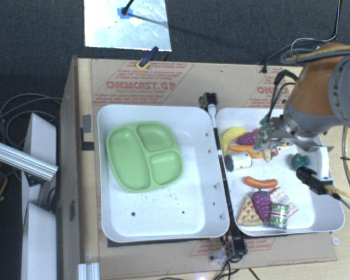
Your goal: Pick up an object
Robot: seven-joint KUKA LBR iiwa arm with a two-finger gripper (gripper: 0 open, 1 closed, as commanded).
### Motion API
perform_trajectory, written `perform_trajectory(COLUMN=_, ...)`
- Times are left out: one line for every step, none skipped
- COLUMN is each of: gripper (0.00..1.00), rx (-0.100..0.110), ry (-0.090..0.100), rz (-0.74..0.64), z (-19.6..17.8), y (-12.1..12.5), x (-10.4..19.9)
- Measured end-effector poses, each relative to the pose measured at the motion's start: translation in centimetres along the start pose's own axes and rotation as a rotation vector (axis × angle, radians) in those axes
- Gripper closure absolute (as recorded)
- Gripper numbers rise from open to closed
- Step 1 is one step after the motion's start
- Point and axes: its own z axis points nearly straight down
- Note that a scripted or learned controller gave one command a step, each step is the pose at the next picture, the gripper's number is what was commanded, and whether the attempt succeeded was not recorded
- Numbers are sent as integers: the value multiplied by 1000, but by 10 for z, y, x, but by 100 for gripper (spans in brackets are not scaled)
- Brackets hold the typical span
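The gripper (269, 140) hangs at centre-right of the frame, over the carrot (245, 150) and banana (232, 136) in the right bin (332, 217). I judge the carrot light, rigid, slippery plastic; I would grasp mid-length, across its width.

Grey arm (345, 92) — orange band (314, 89) — black cables (278, 95).

Brown bench top (181, 77) printed with red lettering, bearing two shallow white bins side by side: left bin (192, 214), right bin (329, 212). Near the far edge, a small blue-and-yellow object (147, 58).
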Motion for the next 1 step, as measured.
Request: perform_trajectory(gripper=100, rx=5, ry=0, rz=1, z=-24, y=-13, x=11)
